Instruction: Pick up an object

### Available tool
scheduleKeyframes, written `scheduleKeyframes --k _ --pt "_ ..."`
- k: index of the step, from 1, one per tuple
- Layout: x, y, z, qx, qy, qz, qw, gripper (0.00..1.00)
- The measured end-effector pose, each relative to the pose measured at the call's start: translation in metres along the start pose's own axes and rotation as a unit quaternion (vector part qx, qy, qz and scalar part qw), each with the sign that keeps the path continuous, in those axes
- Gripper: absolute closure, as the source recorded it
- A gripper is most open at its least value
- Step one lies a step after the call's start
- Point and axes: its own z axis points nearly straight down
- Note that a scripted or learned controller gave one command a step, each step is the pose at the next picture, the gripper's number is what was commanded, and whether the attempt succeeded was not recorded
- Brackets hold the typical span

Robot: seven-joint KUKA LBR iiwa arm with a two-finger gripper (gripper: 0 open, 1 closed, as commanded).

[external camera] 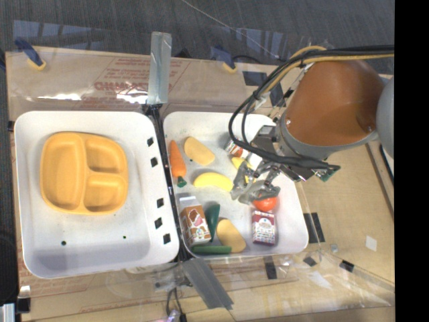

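Note:
The right bin [295, 237] holds several toy foods. Among them are an orange carrot [176, 159], a pale yellow piece [199, 151], a yellow banana [212, 180], a brown carton [195, 225], a green cucumber [212, 249], a yellow oval [230, 233], a red box [265, 229] and a red tomato [268, 204]. My gripper [255, 185] hangs low in this bin, right of the banana and just above the tomato, which it partly covers. No object is clearly lifted. The wrist hides another small yellow and red item [236, 155].
The left bin [40, 247] contains a yellow divided plate [84, 172]. The arm's orange band [332, 102] and black cables [258, 99] overhang the right bin's back right corner. Taped cardboard surrounds both bins.

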Motion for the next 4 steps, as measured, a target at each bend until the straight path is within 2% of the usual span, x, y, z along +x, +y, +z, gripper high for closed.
scheduleKeyframes --k 1,2,3,4 --pt "-0.024 -0.06 0.005 -0.001 -0.001 -0.038 0.9993 1.0" --pt "-0.024 -0.061 0.005 0.0 -0.001 -0.037 0.9993 0.0" --pt "-0.043 -0.139 0.11 -0.006 0.0 -0.105 0.9945 0.0" --pt "-0.021 -0.149 0.154 0.006 -0.003 -0.188 0.9821 0.0"
